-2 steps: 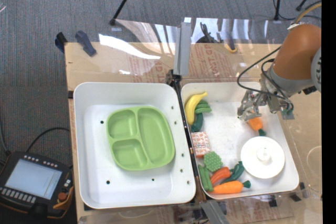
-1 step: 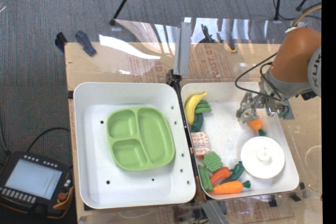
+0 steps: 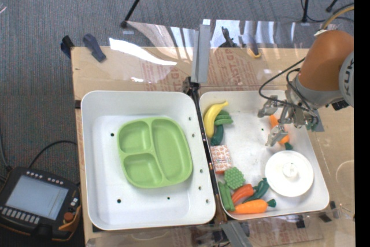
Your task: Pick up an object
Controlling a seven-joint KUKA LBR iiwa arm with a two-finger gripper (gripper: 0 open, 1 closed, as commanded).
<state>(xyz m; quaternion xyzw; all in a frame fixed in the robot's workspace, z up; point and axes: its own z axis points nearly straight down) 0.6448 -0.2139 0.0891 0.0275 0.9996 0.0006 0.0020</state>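
Note:
My gripper (image 3: 273,123) hangs low over the far right part of the right bin (image 3: 250,144), below the orange wrist band. Its two metal fingers (image 3: 276,137) stand spread apart, open. A small orange carrot (image 3: 274,120) with a green end lies under and between them, partly hidden, and I see no finger pressing on it. A yellow banana (image 3: 214,115) lies at the bin's far left, beside green toy vegetables (image 3: 223,120). Two more carrots (image 3: 252,206) lie at the near edge.
A white round lid (image 3: 289,173) sits just near of the gripper. A pink patterned packet (image 3: 221,158) and a green bumpy toy (image 3: 234,177) lie along the right bin's left wall. The left bin (image 3: 101,118) holds a green divided plate (image 3: 155,151).

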